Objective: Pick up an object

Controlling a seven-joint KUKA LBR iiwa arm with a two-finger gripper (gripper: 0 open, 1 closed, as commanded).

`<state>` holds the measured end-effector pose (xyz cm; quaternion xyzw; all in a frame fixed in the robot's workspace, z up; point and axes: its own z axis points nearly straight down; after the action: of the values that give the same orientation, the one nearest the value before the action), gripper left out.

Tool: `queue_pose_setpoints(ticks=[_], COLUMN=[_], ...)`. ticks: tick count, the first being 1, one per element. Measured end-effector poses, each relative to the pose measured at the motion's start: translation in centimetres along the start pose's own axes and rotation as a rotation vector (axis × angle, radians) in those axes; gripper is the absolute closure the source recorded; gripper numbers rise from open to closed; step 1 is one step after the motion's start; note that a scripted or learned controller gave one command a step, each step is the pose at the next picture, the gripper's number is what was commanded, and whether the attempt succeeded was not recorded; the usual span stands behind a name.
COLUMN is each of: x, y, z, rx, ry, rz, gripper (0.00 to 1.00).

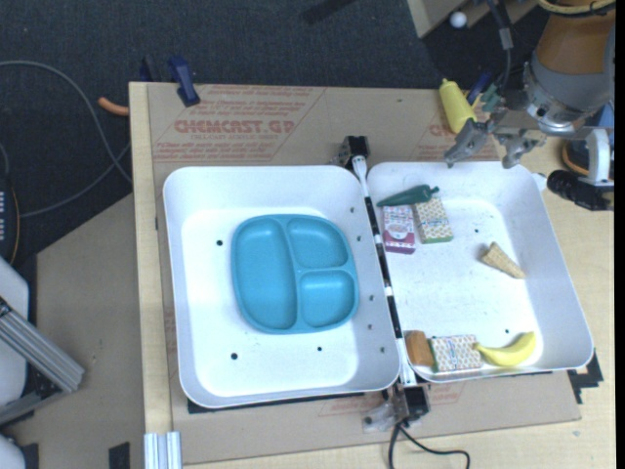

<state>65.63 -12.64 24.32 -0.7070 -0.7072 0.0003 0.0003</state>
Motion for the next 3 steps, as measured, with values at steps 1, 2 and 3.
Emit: queue_pose_setpoints(ticks=[1, 2, 3], x=[0.2, 2.7, 1.1], y=[1.0, 1.1, 1.2], z=[11.0, 15.6, 15.5], rx=[0.002, 0.002, -0.002], ry=[0.001, 0.000, 0.003], rz=[-0.001, -0.001, -0.002], gripper=[0.00, 0.00, 0.00])
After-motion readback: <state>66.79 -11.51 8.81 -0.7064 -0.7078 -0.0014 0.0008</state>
